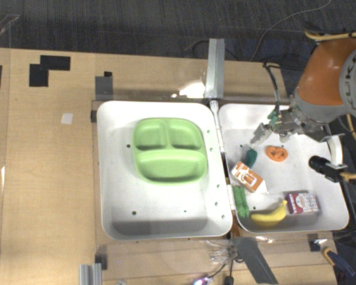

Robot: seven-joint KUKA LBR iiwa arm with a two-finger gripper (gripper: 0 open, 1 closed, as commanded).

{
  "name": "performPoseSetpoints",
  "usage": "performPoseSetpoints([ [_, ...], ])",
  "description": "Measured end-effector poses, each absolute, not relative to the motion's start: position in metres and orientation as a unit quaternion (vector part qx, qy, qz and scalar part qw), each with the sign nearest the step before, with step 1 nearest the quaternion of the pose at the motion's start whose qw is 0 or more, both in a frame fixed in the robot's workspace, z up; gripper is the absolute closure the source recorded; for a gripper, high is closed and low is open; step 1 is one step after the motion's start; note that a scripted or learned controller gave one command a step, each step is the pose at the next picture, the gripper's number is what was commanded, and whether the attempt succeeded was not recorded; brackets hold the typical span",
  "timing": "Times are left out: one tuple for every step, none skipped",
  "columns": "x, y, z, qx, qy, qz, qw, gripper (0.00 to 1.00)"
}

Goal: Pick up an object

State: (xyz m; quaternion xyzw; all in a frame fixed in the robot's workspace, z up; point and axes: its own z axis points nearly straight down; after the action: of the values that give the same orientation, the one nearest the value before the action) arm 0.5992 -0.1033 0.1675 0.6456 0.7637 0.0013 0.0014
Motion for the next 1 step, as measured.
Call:
performPoseSetpoints([
  [0.6226, -0.0902, 0.0905, 0.701, 0.713, 0.0046, 0.005, 0.0],
])
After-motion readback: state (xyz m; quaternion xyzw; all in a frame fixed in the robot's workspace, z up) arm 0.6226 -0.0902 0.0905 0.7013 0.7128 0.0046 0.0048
